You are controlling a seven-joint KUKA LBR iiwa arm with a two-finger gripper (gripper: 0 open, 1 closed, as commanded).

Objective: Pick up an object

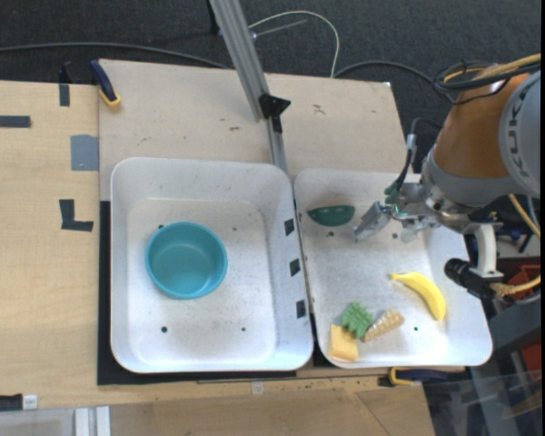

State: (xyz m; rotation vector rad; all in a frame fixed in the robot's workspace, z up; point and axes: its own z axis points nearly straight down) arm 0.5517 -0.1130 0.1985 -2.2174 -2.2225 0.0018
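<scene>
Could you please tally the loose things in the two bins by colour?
Teal or green: 3, the bowl, the small dish and the leafy toy
Yellow: 2, the banana and the wedge
Tan: 1, the cone
Total: 6

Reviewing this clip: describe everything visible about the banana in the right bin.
The banana is a small yellow curved piece that looks like smooth plastic, whole and unpeeled. It lies flat on the floor of the right bin, toward that bin's right side, running from upper left to lower right. Nothing touches it: the gripper sits above and to its left, and the green, tan and yellow pieces lie apart at lower left.
</scene>
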